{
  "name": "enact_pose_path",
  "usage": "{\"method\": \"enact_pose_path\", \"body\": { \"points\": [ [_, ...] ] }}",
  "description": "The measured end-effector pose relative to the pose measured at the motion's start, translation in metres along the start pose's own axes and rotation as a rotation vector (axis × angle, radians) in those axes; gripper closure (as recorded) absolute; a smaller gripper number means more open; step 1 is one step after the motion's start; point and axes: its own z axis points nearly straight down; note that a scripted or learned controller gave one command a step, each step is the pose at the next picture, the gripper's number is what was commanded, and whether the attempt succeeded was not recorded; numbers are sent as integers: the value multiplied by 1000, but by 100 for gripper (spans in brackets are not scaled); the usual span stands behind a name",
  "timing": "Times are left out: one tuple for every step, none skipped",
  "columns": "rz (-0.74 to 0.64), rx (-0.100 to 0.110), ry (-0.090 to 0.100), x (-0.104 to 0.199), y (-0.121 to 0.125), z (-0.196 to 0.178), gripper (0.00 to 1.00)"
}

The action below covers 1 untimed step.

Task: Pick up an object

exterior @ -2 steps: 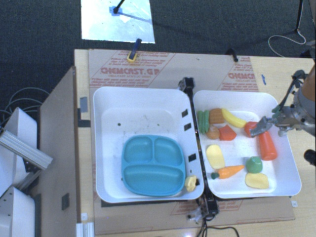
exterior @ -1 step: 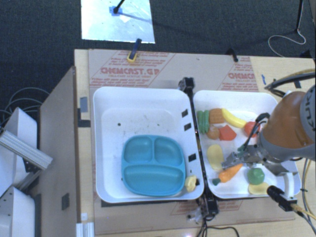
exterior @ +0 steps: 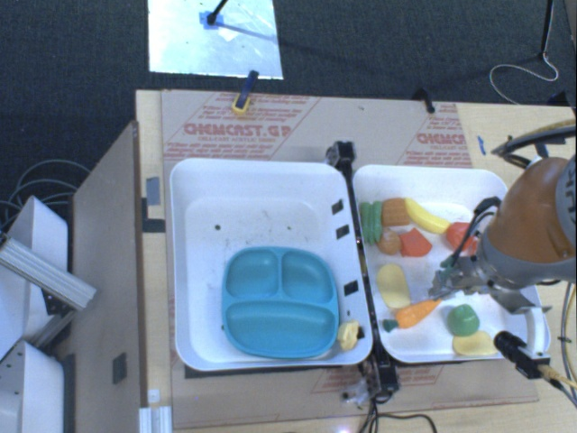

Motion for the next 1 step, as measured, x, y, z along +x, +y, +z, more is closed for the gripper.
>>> {"method": "enact_pose_path", "body": {
  "points": [
    [0,1,0,0,0,0,0]
  ]
}}
